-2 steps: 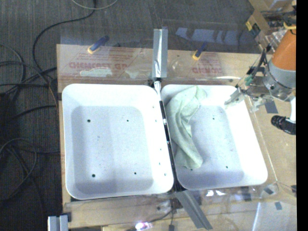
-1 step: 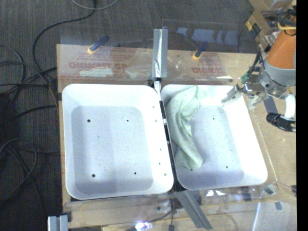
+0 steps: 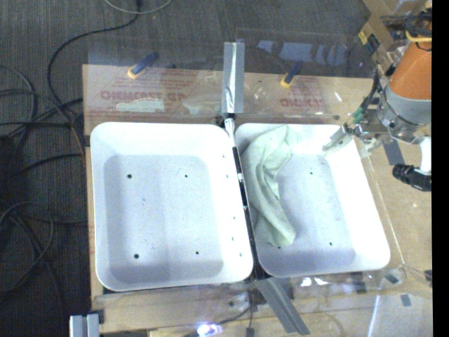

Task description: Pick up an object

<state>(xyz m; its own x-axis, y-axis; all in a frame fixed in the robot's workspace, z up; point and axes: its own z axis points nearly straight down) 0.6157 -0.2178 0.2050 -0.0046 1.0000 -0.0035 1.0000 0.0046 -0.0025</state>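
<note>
Pale green cloth (image 3: pixel 270 188) lies well left of the pincer (image 3: pixel 337 140), whose state is unclear.

Brown bench (image 3: pixel 98 93) bears two white bins (image 3: pixel 168 202) (image 3: pixel 351 251); possibly clamps (image 3: pixel 142 64) at rear.

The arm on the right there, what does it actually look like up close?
The arm is a thick rounded tube with an orange band and a pale grey metal ring below it. At its end sits the gripper, a small cluster of grey and dark parts ending in thin light fingers. A black rounded piece sticks out beside it.
</note>
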